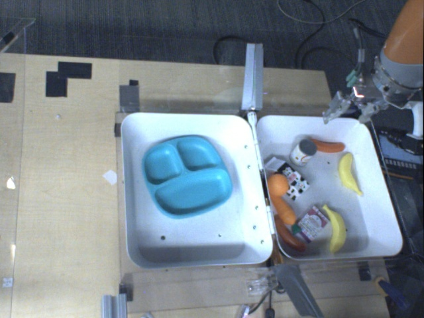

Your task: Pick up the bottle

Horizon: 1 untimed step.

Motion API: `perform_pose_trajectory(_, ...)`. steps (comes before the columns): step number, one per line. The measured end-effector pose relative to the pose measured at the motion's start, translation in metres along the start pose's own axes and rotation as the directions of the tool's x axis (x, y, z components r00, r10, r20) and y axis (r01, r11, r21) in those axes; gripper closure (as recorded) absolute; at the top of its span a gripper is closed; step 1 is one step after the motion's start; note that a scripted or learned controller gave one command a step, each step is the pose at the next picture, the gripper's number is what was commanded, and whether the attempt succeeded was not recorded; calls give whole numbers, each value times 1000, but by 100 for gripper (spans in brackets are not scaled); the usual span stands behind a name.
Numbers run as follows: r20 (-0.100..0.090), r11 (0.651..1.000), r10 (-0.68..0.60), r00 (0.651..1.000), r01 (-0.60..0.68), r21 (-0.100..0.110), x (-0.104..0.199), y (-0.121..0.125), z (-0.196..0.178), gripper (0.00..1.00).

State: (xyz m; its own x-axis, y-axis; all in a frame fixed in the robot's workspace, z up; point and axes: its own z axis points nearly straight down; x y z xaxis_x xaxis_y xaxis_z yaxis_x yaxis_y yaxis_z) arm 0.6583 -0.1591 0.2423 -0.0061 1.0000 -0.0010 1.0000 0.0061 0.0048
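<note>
A small bottle (pixel 311 224) with a purple, green and white label lies on its side near the front of the right bin (pixel 381 197). It is wedged between a yellow banana (pixel 336 228) and an orange carrot (pixel 285 212). My gripper (pixel 349 108) hangs at the far rim of that bin, well behind the bottle and to its right. Its fingers (pixel 333 110) are spread, so the gripper is open with nothing between them.
The right bin also holds a white and grey cup (pixel 303 151), an orange sausage-shaped toy (pixel 328 146), a second banana (pixel 349 174), an orange ball (pixel 277 185) and a black-and-white block (pixel 295 181). A blue divided plate (pixel 187 175) lies in the left bin (pixel 136 197).
</note>
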Motion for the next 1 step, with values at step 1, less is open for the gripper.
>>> perform_pose_trajectory(1, 1, 962, 273, 962, -273, 0, -46, 11, 69, 0)
